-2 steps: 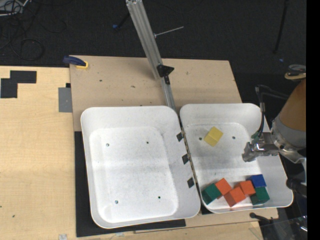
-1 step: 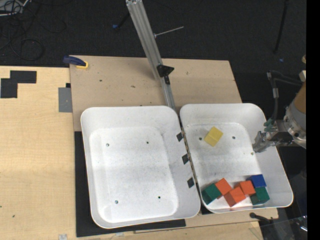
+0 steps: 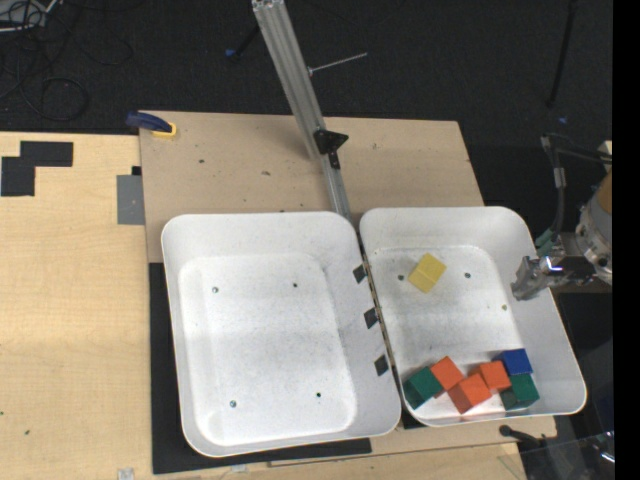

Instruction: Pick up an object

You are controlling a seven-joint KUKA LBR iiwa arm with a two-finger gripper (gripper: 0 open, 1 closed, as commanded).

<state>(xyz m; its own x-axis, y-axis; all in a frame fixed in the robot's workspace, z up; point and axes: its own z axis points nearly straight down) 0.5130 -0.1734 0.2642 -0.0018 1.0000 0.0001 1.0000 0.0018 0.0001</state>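
The right bin [image 3: 470, 230] is the landmark here. The gripper [image 3: 527, 276] sits at that bin's right rim, about halfway along the wall, with the arm entering from the right edge of the view. Whether the tool is spread or pressed together cannot be told — it is small and partly blurred against the rim, and nothing shows between its tips.

Inside the right bin, a yellow block [image 3: 428, 273] lies alone toward the middle, tilted, well apart from the gripper. In the bin's near corner a cluster of blocks is packed together — a green block [image 3: 422, 385] at its left end, two orange blocks [image 3: 447, 372] and [image 3: 472, 393] beside it, another orange block [image 3: 494, 375], then a blue block [image 3: 516, 361] and a dark green block [image 3: 520, 393] nearest the right wall.

The left bin [image 3: 262, 328] touches the right bin along their shared edge, where small black clips [image 3: 368, 317] sit. A slanted metal rail [image 3: 300, 98] rises from behind the right bin's far left corner.
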